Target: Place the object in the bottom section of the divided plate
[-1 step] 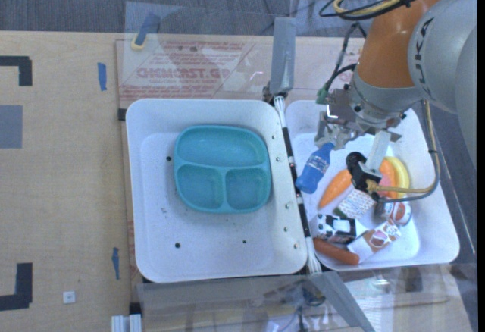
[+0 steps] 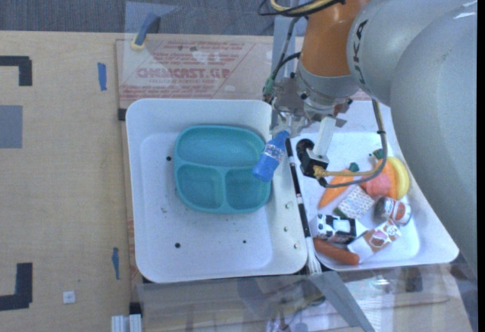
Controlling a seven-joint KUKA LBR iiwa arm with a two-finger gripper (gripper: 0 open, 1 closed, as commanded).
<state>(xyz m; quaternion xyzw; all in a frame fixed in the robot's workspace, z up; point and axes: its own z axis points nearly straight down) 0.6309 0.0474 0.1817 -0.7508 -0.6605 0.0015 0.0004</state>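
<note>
- White plastic forms the left bin (image 2: 151, 247), whose near floor is bare and speckled with a few dark spots.
- Teal divided plate (image 2: 221, 168) sits in that bin, with two small sections on its near side and one long section on its far side.
- A small blue bottle (image 2: 268, 159) lies across the plate's rim at about 3 o'clock, its long axis tilted, with the clear cap toward 1 o'clock and the base toward 7 o'clock.
- The gripper (image 2: 284, 128) is just above the bottle's cap end; I cannot tell how far it is parted, or whether it has hold of the bottle.
- At 3 o'clock, the right bin (image 2: 432, 247) holds a jumble of toy foods (image 2: 364, 205).
</note>
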